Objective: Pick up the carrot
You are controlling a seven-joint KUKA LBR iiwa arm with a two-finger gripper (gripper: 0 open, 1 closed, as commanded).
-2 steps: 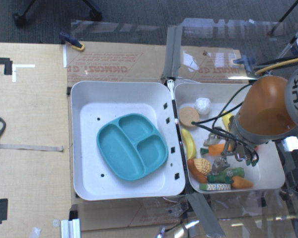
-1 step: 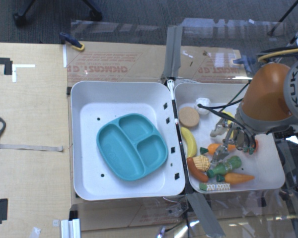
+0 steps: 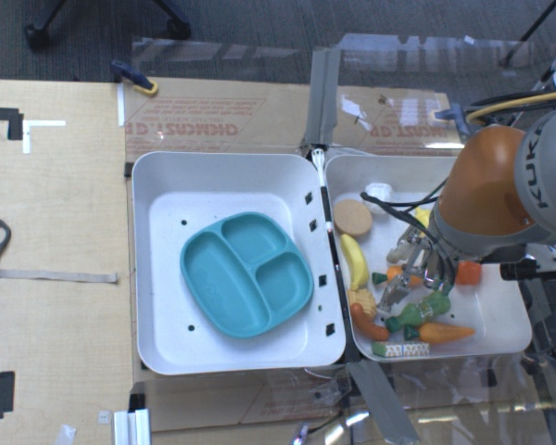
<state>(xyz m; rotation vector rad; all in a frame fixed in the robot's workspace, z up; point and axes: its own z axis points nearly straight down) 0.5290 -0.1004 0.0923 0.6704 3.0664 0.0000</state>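
The carrot (image 3: 447, 333) is an orange tapered piece lying flat along the front wall of the right bin (image 3: 500, 336), its tip pointing right. A green toy vegetable (image 3: 419, 311) lies against its upper left end. My gripper (image 3: 405, 281) hangs low in the middle of the right bin, just up and left of the carrot, over the green vegetable and a small orange piece (image 3: 394, 274). The grey arm with its orange band (image 3: 486, 188) hides the bin's back right part.
In the right bin lie a yellow banana (image 3: 355, 260), a round tan cookie (image 3: 353, 217), a corn piece (image 3: 362, 298), a red-orange sausage-like piece (image 3: 369, 324), an orange block (image 3: 469, 272) and a white item (image 3: 377, 193). The left bin (image 3: 157, 276) holds a teal divided plate (image 3: 246, 273).
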